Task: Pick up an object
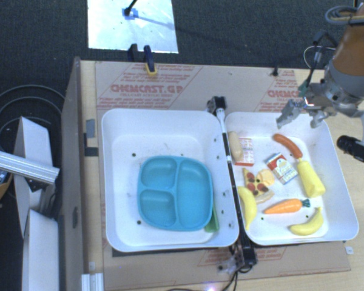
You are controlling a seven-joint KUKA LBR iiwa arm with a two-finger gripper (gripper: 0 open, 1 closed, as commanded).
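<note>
The right bin (337, 162) holds several toy foods: a sausage (288, 145), a small red-and-white carton (283, 168), a yellow corn cob (310, 178), a carrot (286, 207), two bananas (307, 222) (249, 205), a pizza slice (257, 181) and a wrapped snack (246, 151). My gripper (302, 116) hangs over the bin's far right corner, above and just beyond the sausage. Its two fingers (286, 113) point downward, spread apart, with nothing between them.
The left bin (118, 162) contains a blue divided tray (174, 192) with a green object (213, 220) poking out at its lower right. A black clamp (218, 106) sits at the far end of the divider between the bins. Cables and boxes lie off the bench to the left.
</note>
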